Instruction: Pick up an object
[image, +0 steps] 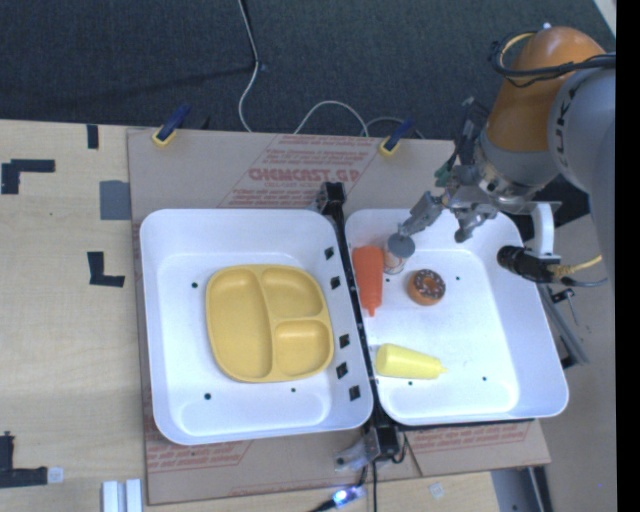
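Camera view: 2 bins side by side on the bench. In the right bin (520, 390): carrot (368, 278) along the left wall, donut (427, 287) near the middle, yellow cone (407, 362) toward the near-left corner. In the left bin (165, 300): a yellow tray (268, 322), well apart from the rest.

Gripper (432, 226) above the far-left part of the right bin, fingers spread wide, 1 tip just beside the carrot's far end, the other up nearer the far wall. Nothing between them.

Likely trouble: carrot tight against the divider (345, 290), so little room for a finger on that side; a descent here could jam a tip on the wall or merely nudge the carrot. A small round piece by the carrot's far end, too indistinct to name, could also foul a closing finger.

Open room: donut clear all round, cone clear except toward the left wall; right half of the bin bare, free for approach.
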